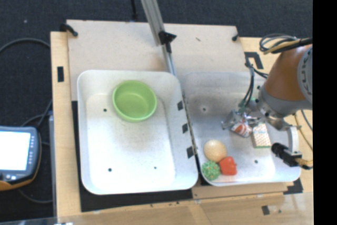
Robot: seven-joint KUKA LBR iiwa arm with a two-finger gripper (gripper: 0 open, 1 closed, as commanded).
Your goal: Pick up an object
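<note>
My gripper (235,120) hangs low over the middle of the right bin (210,89), at the end of the grey and orange arm (284,81) coming in from the right. A small red and white object (243,129) lies right under the gripper, partly covered by it; whether they touch is unclear. Just to its right sits a pale rectangular packet (261,137). Nearer the front of this bin are a beige egg-shaped ball (214,149), a green knobbly ball (210,169) and a red piece (228,166), close together.
The left bin (95,155) holds a green bowl (135,100) near its back. A slanted metal post (150,2) rises behind the bins. Cables (287,153) hang off the wrist at the right bin's right edge.
</note>
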